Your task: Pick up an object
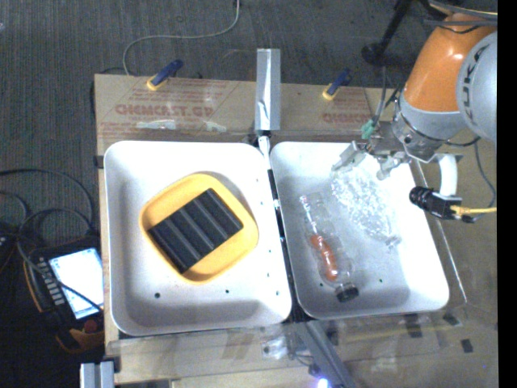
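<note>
In the right bin [420,285], a clear bottle [325,249] and a crumpled clear bag [365,203] crowded the centre, leaving bare floor along the right wall, while a yellow-and-black tray [199,226] filled the middle of the left bin [129,176], leaving its corners open.

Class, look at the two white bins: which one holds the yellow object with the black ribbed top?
The left bin. The yellow object lies in its middle, while the right bin holds a clear bottle and a crinkled clear wrapper.

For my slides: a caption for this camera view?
Gripper above right bin's crinkled plastic; yellow tray in left bin.
</note>
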`<action>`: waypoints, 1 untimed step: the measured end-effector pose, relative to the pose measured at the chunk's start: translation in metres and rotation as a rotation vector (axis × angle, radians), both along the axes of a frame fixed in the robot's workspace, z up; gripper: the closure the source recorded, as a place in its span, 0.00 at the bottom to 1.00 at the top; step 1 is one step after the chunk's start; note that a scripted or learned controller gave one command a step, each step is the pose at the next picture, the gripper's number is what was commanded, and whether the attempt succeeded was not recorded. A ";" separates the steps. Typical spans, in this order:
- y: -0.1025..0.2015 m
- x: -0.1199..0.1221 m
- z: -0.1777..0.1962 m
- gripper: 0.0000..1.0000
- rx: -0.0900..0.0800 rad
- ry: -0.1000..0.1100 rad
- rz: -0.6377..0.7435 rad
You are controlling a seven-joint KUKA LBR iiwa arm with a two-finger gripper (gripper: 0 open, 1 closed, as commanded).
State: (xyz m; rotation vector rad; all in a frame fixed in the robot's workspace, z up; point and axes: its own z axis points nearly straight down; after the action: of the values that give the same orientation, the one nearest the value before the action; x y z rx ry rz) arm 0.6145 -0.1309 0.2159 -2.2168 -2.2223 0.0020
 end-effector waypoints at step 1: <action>0.025 -0.016 -0.090 0.00 0.001 -0.003 0.040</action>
State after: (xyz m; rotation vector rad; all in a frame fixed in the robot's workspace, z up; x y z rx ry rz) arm 0.5989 -0.1061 0.1264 -2.1727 -2.2674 -0.0022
